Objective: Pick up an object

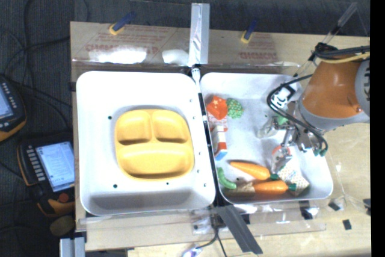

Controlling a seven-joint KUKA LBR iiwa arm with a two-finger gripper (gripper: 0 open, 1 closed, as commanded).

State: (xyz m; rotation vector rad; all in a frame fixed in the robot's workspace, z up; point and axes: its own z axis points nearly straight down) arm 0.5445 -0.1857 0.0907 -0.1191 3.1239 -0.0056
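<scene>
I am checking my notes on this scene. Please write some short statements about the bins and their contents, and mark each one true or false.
1. The yellow tray lies in the left bin. True.
2. The two carrots lie in the left bin. False: they lie in the right bin, near its front edge.
3. The gripper is above the right bin. True.
4. The yellow tray has three compartments. True.
5. The strawberry lies on the yellow tray. False: it lies in the right bin, near the divider.

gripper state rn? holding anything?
Gripper: cannot be told. It hangs low in the right bin, just above the carrots; nothing visibly held.
</scene>
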